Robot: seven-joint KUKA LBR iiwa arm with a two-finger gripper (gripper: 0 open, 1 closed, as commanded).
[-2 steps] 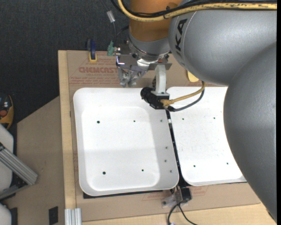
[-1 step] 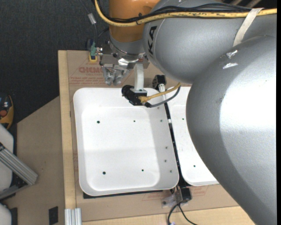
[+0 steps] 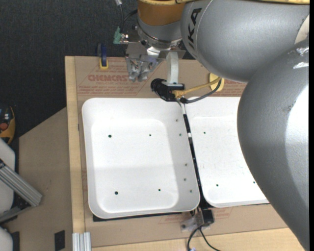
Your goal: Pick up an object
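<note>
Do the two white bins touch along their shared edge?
Cannot tell. In the camera view a black strip runs between the left bin and right bin, hiding their edges.

The grey KUKA arm [image 3: 255, 98] sweeps in large from the right and across the top, its orange band [image 3: 159, 12] sitting above the wrist, with the gripper [image 3: 140, 73] hanging downward at top centre, its metal fingers [image 3: 135, 73] close together.

A brown bench [image 3: 78, 147] stands on a dark floor [image 3: 34, 54]. A metal rail [image 3: 19, 184] lies at the left.
</note>
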